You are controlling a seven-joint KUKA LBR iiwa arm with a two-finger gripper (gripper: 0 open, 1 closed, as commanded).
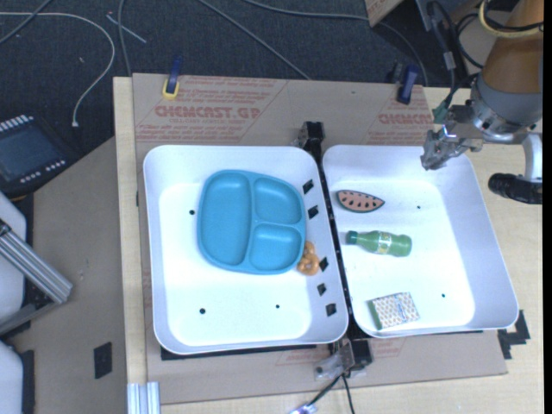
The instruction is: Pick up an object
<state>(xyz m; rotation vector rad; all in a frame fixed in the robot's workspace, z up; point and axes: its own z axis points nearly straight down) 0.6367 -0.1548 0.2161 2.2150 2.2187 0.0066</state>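
Hovering over the far right corner of the right bin [483, 257], the gripper [440, 155] carries nothing; can't tell if it's open or closed; in that bin lie a watermelon slice [360, 201], a green bottle [380, 242] on its side nearer, & a patterned packet [394, 310] nearest; left bin [172, 300] has a blue divided plate [251, 222] w/ a small orange thing [308, 260] at its right edge.

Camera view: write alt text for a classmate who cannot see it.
A grey robot arm's gripper hangs above the right bin's far corner. That bin holds a watermelon slice, green bottle and patterned packet; the left bin holds a blue divided plate.
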